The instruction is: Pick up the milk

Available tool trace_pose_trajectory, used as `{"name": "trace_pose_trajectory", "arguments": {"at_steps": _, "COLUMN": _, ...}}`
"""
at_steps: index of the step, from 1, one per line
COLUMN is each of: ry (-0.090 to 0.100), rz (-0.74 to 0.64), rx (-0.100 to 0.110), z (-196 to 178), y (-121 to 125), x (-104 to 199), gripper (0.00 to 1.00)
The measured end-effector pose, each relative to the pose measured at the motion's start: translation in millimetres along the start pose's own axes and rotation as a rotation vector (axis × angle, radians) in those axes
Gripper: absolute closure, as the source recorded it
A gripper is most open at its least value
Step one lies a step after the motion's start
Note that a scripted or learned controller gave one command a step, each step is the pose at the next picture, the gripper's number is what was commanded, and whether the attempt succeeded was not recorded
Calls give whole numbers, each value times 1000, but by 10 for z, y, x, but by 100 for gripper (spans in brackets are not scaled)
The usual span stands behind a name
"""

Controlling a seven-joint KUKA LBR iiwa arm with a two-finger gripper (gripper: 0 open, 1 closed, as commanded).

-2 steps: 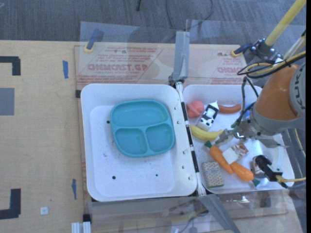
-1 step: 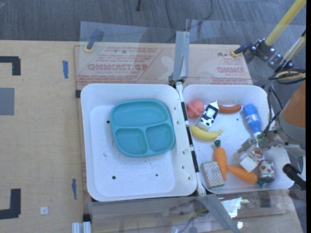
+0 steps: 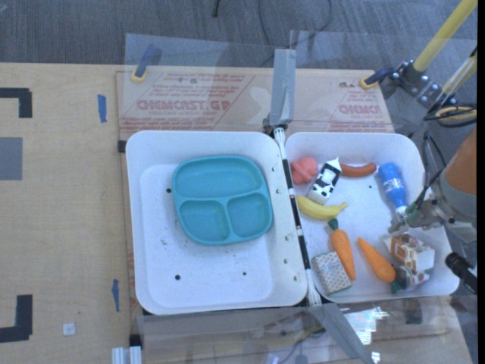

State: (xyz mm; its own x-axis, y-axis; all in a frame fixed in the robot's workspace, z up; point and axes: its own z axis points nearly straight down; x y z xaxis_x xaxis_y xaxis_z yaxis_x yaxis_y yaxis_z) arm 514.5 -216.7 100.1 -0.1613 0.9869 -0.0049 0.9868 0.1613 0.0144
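Biscuit-like packet (image 3: pixel 331 271) sits at the right bin's (image 3: pixel 415 147) near rim beside two carrots (image 3: pixel 343 252); crowding risks a wrong grab, since the gripper (image 3: pixel 407 220) hangs over the far-right clutter. Milk (image 3: pixel 326 181), the cow-patterned carton, stands well apart to the gripper's left, by the banana (image 3: pixel 320 208); finger state: cannot tell.
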Motion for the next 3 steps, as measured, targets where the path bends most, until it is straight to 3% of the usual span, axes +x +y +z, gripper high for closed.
{"name": "trace_pose_trajectory", "arguments": {"at_steps": 1, "ry": 2, "rz": -1, "rx": 2, "z": 3, "y": 1, "x": 10, "gripper": 0}}
{"name": "trace_pose_trajectory", "arguments": {"at_steps": 2, "ry": -1, "rz": 2, "rx": -2, "z": -101, "y": 4, "x": -11, "gripper": 100}}
{"name": "trace_pose_trajectory", "arguments": {"at_steps": 3, "ry": 3, "rz": 156, "rx": 14, "z": -960, "y": 202, "x": 710, "gripper": 100}}
